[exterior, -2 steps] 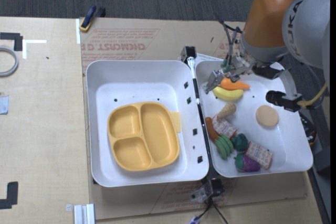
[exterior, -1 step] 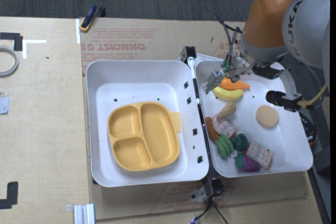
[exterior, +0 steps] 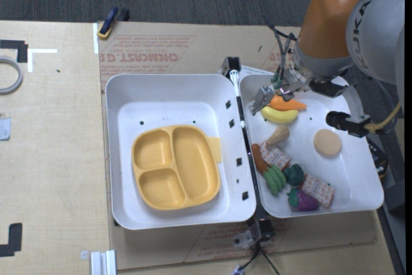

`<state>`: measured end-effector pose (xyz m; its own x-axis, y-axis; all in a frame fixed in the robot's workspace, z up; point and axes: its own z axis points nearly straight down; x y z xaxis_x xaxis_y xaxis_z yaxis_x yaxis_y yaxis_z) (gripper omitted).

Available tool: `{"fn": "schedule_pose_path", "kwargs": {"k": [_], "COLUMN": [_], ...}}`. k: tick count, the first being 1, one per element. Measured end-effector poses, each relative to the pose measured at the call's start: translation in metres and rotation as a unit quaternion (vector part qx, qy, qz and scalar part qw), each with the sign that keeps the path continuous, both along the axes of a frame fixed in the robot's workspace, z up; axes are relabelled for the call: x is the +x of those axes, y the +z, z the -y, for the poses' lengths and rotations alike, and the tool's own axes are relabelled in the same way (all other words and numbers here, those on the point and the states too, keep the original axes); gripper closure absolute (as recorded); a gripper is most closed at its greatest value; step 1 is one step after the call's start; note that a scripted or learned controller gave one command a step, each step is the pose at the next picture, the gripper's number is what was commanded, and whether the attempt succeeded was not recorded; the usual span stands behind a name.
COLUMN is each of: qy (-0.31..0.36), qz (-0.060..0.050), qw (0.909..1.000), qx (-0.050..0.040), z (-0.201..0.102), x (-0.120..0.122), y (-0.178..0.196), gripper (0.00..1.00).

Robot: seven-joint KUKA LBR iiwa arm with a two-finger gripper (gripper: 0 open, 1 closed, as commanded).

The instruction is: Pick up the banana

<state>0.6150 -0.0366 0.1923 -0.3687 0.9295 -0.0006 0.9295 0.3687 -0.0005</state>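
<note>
Hovering in the upper part of the right bin, the gripper is reaching down from the grey arm with its glossy orange band, and its metal fingers are ending right over the banana; whether they are spread or closed, I cannot tell, as cables and the wrist are crowding them. That banana, a smooth yellow curved toy, is lying in the upper middle of the right bin, touching an orange carrot-like piece just above it.

Lower in the same bin, a tan cone-shaped piece is resting below the banana, and a pale round disc is sitting to the right, apart from the rest. A reddish sausage shape, a ribbed green vegetable, a dark green lump, a purple piece and two small printed packets are clustering toward the lower middle; their print is too small to read.

Filling the left bin, a matte yellow tray with three rounded compartments is lying flat. Both bins are shallow, white, smooth plastic, joined by black clips.

Underneath, brown cardboard is showing red lettering, upside down, partly reading "CHEMCAST". A blue-and-yellow clip is sitting at the cardboard's upper left corner.
</note>
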Motion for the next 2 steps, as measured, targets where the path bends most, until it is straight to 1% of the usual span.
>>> {"fn": "schedule_pose_path", "kwargs": {"k": [2], "qy": [0.0], "qz": [0.0], "qw": [1.0], "qx": [0.0], "z": [0.0], "x": [0.0], "y": [0.0], "gripper": [0.0]}}
